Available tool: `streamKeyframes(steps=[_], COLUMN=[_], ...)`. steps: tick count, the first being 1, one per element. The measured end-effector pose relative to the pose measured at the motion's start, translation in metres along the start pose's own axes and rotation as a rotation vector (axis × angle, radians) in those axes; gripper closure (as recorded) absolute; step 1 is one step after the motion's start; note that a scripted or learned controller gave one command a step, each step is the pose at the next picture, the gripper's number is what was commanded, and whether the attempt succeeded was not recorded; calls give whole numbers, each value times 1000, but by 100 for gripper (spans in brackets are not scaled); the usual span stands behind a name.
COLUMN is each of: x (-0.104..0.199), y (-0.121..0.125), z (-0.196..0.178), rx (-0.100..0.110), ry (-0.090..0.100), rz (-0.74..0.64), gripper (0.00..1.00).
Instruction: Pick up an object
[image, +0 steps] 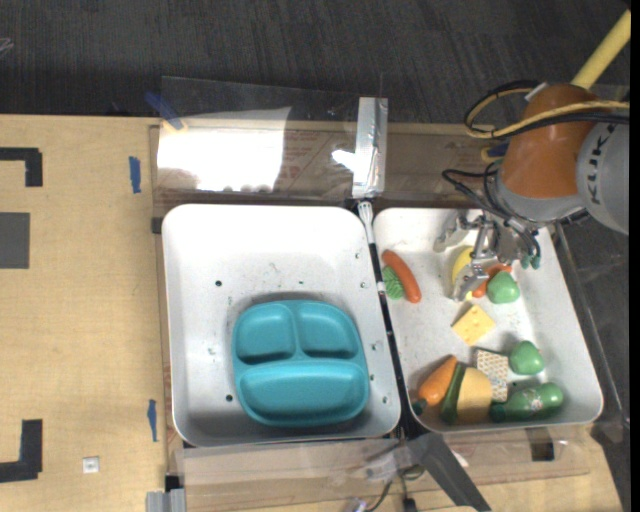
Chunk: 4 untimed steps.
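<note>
We see a flat tan bench (70, 330) like cardboard, with black marks and bits of blue tape on it. Two shallow white bins sit on it side by side, smooth and shiny like plastic, with round corners.

The left bin (190, 250) fills the middle of the frame. In its lower part lies a teal tray (298, 362), smooth and rounded, with three dips in it.

The right bin (575, 340) is full of small toy food. Near its upper left lies a long orange carrot (401, 274) with a green end. In the middle is a flat yellow wedge (474, 324) like cheese. Along the lower edge, packed close together, are an orange lump (437, 382), a yellow block (476, 393), a pale checked cracker (492, 363), a round green ball (526, 357) and a long green piece (533, 401).

The arm (548, 150) comes in from the upper right, round and orange at the top with grey beside it and black and yellow cables looped around it. It points down into the top of the right bin. Its shiny metal gripper (478, 270) sits low among a yellow piece (460, 266) and a round green toy (504, 290) with orange on it. We cannot tell how its tips are set or if it has hold of any toy.
</note>
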<state>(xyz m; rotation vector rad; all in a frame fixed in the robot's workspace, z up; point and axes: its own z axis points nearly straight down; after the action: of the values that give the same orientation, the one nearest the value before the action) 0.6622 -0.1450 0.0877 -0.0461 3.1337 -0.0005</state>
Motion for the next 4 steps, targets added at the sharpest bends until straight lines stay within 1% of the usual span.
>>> streamKeyframes(steps=[1,2,3,4], x=[-4,-11,-4,-9], y=[0,34,64,53], z=[-16,-177,-196,-205], rx=[1,2,0,0], ry=[-17,-14,-6,-4], rz=[2,39,1,-122], gripper=[100,100,100,100])
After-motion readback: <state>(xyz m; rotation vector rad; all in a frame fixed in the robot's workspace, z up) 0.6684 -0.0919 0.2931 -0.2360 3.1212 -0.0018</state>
